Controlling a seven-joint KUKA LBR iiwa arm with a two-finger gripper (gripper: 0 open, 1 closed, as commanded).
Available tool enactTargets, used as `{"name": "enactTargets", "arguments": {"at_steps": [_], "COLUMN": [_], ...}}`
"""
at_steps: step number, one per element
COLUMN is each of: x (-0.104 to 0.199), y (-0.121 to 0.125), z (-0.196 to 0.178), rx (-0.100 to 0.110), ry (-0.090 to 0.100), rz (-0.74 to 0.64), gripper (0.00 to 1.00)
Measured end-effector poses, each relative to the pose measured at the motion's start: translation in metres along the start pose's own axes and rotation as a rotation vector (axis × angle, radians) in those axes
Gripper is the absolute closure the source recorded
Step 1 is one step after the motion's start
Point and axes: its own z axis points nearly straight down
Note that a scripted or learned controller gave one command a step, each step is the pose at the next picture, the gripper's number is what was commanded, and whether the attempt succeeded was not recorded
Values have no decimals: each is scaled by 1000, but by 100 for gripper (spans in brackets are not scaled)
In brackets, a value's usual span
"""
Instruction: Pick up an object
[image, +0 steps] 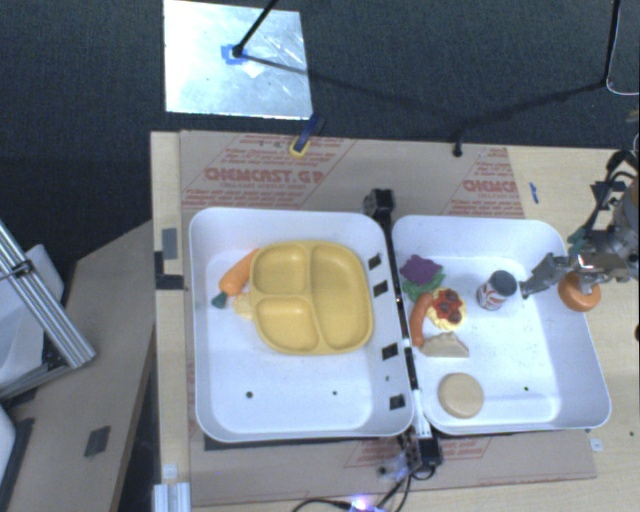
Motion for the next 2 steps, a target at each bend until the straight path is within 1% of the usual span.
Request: {"name": "enactTargets", "arguments": {"at_steps": [1,2], "x": [0,1], "y": [2,7], "z": [-6,56], "rx": [-11,-8], "ry": [-3,-1], "rz": [-3,-2], "gripper": [0,0]}}
